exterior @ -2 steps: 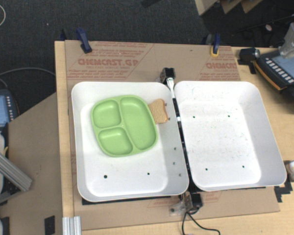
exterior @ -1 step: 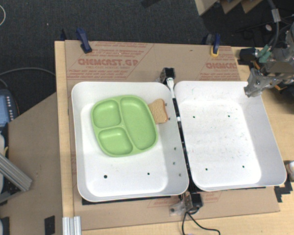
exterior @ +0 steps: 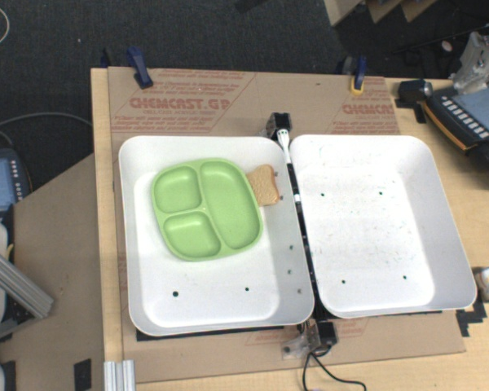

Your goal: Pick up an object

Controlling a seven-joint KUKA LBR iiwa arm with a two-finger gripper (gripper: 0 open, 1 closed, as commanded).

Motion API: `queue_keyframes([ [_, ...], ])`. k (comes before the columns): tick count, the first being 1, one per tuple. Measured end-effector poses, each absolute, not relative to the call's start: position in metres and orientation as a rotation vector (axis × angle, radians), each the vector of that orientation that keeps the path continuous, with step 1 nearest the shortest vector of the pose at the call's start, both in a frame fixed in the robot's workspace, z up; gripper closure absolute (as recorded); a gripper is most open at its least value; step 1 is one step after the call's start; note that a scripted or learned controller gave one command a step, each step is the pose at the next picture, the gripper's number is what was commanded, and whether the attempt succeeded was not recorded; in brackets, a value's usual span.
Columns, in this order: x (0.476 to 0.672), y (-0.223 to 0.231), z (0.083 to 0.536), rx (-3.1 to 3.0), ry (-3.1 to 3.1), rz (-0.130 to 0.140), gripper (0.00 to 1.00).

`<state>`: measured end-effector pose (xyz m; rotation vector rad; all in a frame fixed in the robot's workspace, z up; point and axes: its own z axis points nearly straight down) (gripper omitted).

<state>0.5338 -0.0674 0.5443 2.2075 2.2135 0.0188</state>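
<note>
Camera view, from above at a slant.
- Left bin (exterior: 147,300): holds a green plate (exterior: 208,210) w/ three compartments, lying flat, upper-centre of the bin floor.
- Tan piece (exterior: 264,185), flat and roughly square, lies in the left bin touching the plate's upper-right rim, betw. the plate and the wall next to the right bin. Can't tell what it is made of.
- Right bin (exterior: 375,218): white floor w/ fine dark specks.
- Bins sit side by side, rims touching, on a cardboard sheet (exterior: 228,96) w/ red print.
- Blue clamp (exterior: 138,66) on the sheet's far-left edge; yellow clamp (exterior: 359,78) on the far-right edge.
- Black clip (exterior: 279,125) at the far end of the seam betw. the bins.
- Claw state: cannot tell.
</note>
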Motion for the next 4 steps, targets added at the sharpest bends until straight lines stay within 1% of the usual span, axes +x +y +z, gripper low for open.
queue_keyframes([
  [1,0.478,-0.031,0.480,2.222,2.230,-0.007,1.00],
  [2,0.478,-0.002,0.371,2.225,2.231,-0.014,1.00],
  [3,0.480,0.062,0.388,2.213,2.228,0.006,1.00],
  [4,0.480,0.084,0.456,2.214,2.222,0.013,1.00],
])
